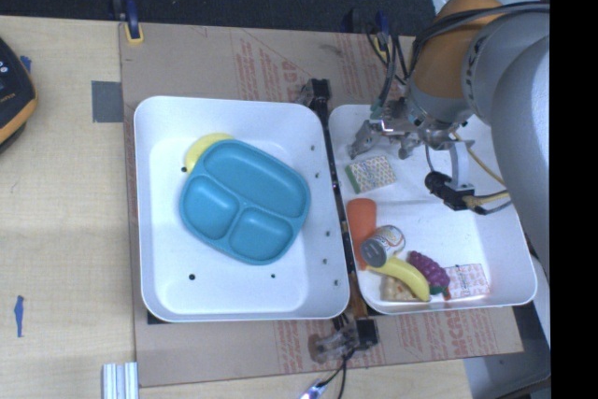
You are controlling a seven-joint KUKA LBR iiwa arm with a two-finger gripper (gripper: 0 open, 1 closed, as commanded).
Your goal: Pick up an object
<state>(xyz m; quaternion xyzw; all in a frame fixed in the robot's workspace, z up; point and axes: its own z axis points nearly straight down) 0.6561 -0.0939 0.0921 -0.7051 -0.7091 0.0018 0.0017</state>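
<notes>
Camera view — claw [385, 143] over right bin [505, 290] (grip state unclear), near checkered packet [371, 172].

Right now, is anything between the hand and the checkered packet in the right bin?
Nothing visible. The hand sits in the right bin, at its far end, right above the checkered packet, with only bare bin floor between them. The carrot, can and banana lie nearer the camera, beyond the packet.

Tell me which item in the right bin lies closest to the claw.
The green-patterned packet. It lies just below the claw at the bin's far end, while the carrot, can, banana and grapes cluster nearer the camera.
</notes>
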